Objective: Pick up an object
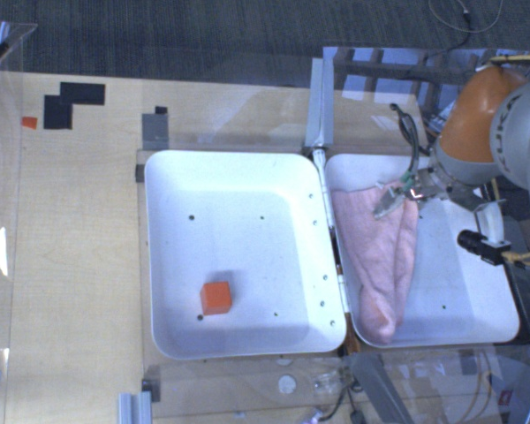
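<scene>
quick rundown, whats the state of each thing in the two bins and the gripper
pink cloth: crumpled lengthwise in the right bin, upper end lifted at the gripper
orange block: resting flat in the left bin, untouched
gripper: over the right bin, at the cloth's upper end

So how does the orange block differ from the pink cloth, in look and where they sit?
The orange block is small, rigid and boxy; the pink cloth is far larger, soft and rumpled. The block lies alone in the left bin, well away from the gripper; the cloth stretches lengthwise down the right bin, its upper end at the gripper. Both rest on white bin floors.
</scene>
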Action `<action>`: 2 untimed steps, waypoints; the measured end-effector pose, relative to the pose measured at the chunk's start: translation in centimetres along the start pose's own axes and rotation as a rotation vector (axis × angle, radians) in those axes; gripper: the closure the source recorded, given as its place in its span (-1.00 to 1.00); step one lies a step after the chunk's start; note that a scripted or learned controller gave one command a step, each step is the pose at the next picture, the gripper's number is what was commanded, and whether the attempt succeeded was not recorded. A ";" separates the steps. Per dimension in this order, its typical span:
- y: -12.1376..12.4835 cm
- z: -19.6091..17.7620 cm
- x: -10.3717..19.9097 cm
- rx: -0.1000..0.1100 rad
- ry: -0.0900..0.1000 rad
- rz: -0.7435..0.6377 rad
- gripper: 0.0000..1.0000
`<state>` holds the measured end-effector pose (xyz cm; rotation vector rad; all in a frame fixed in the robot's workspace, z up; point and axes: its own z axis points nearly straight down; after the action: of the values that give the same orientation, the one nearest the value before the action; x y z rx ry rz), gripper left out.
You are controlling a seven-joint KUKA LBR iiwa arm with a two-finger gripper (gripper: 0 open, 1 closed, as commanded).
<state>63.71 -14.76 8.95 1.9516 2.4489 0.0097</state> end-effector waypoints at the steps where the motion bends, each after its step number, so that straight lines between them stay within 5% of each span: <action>1: -4.7 -0.2 1.9 -0.003 -0.001 0.030 -1.00; 2: -11.0 -0.3 2.9 -0.004 -0.002 0.019 -1.00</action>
<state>52.34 -14.37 9.08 1.9721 2.4267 0.0130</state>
